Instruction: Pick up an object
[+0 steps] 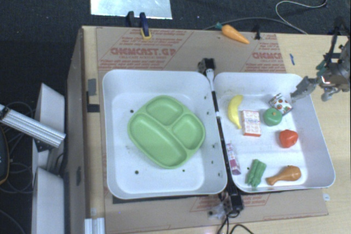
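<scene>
Camera view: small white patterned toy block (279, 102) lies near right bin's (327, 164) far right corner, beside green apple (272, 117). Grey two-finger gripper (302, 88) poised just beside it, likely lining up; grip state cannot tell.

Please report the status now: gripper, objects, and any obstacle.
Gripper over right bin's far right corner, holding nothing. Nearest: small white box, green apple. Both packed close together; banana farther left.

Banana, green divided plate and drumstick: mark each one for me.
Banana (235, 110), camera view, middle of its curved body.
Green divided plate (166, 130), camera view, ridge where its compartments meet.
Drumstick (289, 173), camera view, its thick meaty end.
</scene>
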`<state>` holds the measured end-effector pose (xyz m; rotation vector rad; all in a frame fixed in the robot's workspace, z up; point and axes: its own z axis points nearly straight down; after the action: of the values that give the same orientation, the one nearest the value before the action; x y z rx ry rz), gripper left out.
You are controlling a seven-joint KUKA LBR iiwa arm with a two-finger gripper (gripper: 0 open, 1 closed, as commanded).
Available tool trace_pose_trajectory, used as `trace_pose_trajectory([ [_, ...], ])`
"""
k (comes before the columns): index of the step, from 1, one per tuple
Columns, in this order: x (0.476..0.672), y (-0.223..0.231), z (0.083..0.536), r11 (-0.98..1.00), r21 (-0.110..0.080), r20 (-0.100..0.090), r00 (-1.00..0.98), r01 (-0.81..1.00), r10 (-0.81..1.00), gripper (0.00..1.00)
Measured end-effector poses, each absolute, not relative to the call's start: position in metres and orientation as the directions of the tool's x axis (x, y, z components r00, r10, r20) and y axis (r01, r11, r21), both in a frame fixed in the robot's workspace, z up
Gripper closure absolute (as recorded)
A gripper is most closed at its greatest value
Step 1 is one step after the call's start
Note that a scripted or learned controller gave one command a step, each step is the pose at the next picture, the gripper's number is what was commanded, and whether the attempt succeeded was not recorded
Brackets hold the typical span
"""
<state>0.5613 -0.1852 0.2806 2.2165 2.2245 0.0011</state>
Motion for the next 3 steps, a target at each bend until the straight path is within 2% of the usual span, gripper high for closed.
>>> trace_pose_trajectory([
  [1,0.564,-0.207,0.084,0.001,0.003,-0.001,-0.001,1.000,1.000,0.00],
  [2,0.627,-0.188,0.084,-0.005,-0.029,0.004,0.005,1.000,1.000,0.00],
  [3,0.627,-0.189,0.094,-0.002,-0.031,0.002,0.002,1.000,1.000,1.00],
])
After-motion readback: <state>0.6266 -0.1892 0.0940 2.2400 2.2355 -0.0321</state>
